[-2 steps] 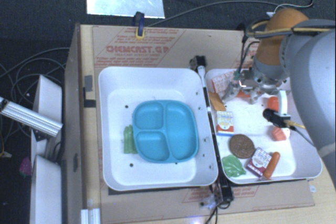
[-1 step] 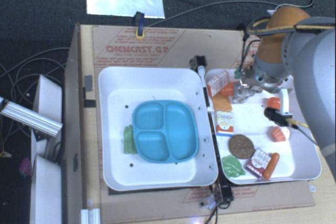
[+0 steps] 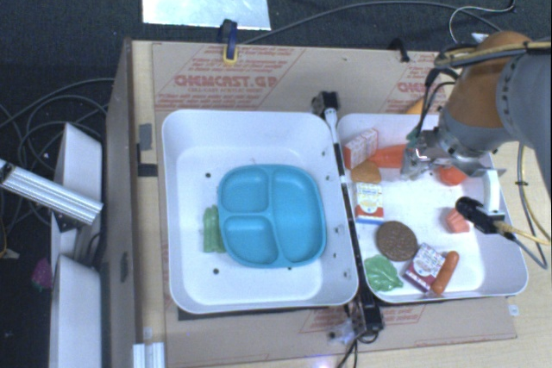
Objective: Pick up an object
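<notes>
- Gripper hung low over the right bin's far edge; how its tips stood, I could not tell, and nothing showed as held.
- Nearest things: an orange piece just left of it, a red piece just right.
- Open floor lay mid-bin; a brown disc and sausage sat toward the near edge.
- Blue tray filled the left bin.
</notes>
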Robot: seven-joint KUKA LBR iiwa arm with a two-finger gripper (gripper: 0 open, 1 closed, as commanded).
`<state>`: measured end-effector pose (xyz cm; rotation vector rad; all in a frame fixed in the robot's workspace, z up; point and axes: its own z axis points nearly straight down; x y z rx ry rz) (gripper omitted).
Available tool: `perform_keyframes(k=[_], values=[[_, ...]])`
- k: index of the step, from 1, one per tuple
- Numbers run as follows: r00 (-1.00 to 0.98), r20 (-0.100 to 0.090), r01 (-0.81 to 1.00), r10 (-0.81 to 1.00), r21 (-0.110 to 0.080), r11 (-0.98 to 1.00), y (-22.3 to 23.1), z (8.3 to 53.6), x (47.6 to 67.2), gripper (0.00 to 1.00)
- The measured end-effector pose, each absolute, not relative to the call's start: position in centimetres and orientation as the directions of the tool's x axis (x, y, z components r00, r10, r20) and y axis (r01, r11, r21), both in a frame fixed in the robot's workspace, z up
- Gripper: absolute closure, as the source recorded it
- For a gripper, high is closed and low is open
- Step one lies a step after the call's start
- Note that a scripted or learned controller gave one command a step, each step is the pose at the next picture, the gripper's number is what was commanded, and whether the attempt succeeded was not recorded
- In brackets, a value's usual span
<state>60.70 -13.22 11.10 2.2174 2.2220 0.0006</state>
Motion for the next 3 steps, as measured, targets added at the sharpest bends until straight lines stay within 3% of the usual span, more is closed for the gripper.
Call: perform_keyframes(k=[1,2,3], values=[[-0.002,-0.001,1.0,1.0,0.002,0.002,-13.2,11.1,60.7,0.0],[0.015,0.006,0.998,1.0,-0.059,-0.014,-12.7,8.3,65.8,0.0],[0.014,0.003,0.998,1.0,-0.058,-0.014,-12.6,8.3,65.7,0.0]])
